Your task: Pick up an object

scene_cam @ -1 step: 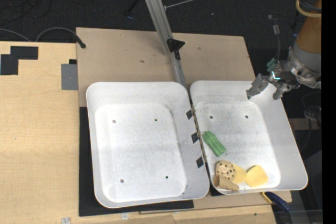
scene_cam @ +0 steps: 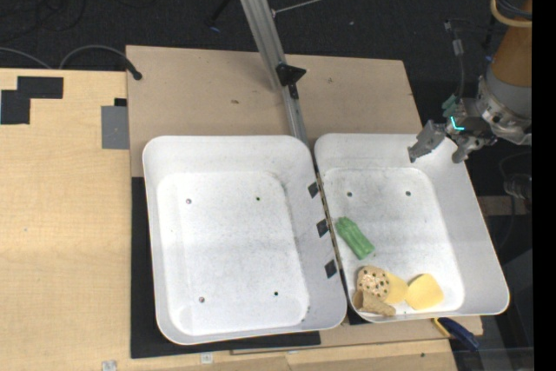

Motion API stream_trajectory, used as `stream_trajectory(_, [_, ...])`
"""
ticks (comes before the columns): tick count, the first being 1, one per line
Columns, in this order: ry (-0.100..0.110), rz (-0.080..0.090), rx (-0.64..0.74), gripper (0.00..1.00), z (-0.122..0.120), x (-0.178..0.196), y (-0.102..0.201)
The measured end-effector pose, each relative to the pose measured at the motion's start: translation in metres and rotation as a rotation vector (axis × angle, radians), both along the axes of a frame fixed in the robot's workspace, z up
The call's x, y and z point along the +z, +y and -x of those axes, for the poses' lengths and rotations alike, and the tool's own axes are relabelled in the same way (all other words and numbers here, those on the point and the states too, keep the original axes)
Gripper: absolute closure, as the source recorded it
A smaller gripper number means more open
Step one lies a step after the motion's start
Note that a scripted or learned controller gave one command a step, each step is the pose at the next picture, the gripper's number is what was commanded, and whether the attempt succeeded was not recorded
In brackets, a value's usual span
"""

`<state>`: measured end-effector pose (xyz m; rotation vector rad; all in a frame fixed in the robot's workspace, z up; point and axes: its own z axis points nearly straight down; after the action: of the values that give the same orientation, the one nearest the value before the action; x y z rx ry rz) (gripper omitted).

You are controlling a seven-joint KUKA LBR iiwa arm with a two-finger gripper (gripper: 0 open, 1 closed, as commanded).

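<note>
The gripper [scene_cam: 443,148] hangs with fingers spread wide, holding nothing, over the right bin's [scene_cam: 473,208] far corner. The green cylinder [scene_cam: 354,237] lies apart near the divider; best descend squarely across its narrow width, clear of the wall.

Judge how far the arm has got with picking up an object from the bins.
Nothing looks done yet. The claw hangs open above the right bin's far corner with nothing between its fingers. The green piece and the yellow pieces lie in that bin's near part. Reaching, gripping and lifting are all left.
</note>
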<state>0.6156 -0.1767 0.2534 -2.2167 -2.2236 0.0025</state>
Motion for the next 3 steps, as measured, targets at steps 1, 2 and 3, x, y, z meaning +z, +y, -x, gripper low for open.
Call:
stream_trajectory(1, [0.006,-0.001,-0.003,0.0,0.0,-0.063,-0.004])
stream_trajectory(2, [0.006,-0.002,-0.004,0.0,-0.003,-0.127,-0.005])
stream_trajectory(3, [0.003,-0.001,-0.005,0.0,-0.002,-0.164,-0.004])
